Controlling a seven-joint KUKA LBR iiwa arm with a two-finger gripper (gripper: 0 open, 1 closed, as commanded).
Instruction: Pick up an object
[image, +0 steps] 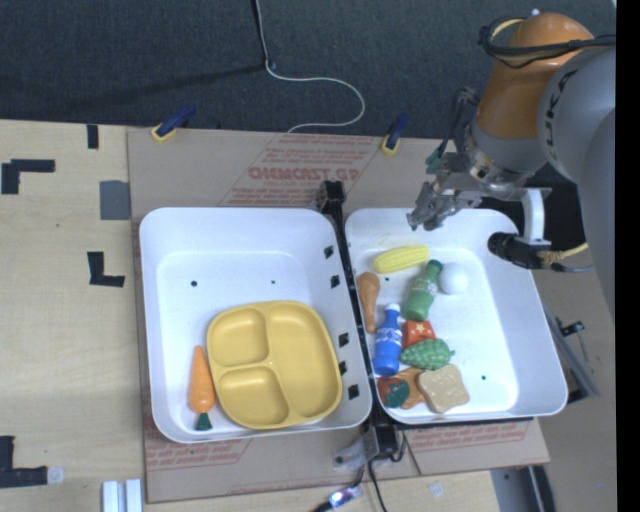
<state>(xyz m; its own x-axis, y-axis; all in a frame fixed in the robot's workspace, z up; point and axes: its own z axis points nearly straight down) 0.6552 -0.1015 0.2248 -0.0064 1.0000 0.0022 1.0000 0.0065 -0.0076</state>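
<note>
The grey robot arm with the orange band (530, 75) reaches in from the right, and part of it is cut off by the edge. Its small dark gripper (428, 213) hangs over the back rim of the right white bin (520, 330). Nothing is between its tips, and they look a little apart.

Just in front of it lies a yellow toy corn cob (401, 260). Beside that are a green bottle (422, 290) and a small white ball (454, 280). A blue bottle (388, 340), a bumpy green toy (428, 353) and a tan slice of toy bread (444, 388) crowd together. Some red and orange toys under them are hard to make out.

The left white bin (170, 300) holds a yellow plate with three parts (272, 362) and an orange toy carrot (200, 385).
</note>
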